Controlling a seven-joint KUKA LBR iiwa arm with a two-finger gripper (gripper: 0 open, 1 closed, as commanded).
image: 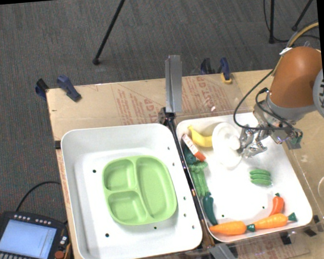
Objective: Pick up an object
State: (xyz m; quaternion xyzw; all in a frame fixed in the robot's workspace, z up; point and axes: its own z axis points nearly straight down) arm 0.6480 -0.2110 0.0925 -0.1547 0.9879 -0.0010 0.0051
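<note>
Hand low over white cup in the right bin

Bins sit side by side on the brown cardboard-covered surface. The left shallow white bin holds a light green plastic plate with three compartments, lying flat near its middle. The right shallow white bin carries the toy food. A yellow plastic banana lies near its far left corner, touching a white plastic cup that lies on its side just to the right. A small red and white packet rests against the left wall, with dark green toy vegetables strung along that wall below it. A bright green pea pod lies apart in the open middle. Along the near wall lie two orange plastic carrots, end to end, and a small red-orange pepper sits just above the right one.

The grey arm with its orange band comes in from the right, and the metal hand points down at the right edge of the white cup, close to it or touching. Whether its fingers are apart or together I cannot tell, as they are small and blurred against the white floor. Nothing is seen between them
</note>
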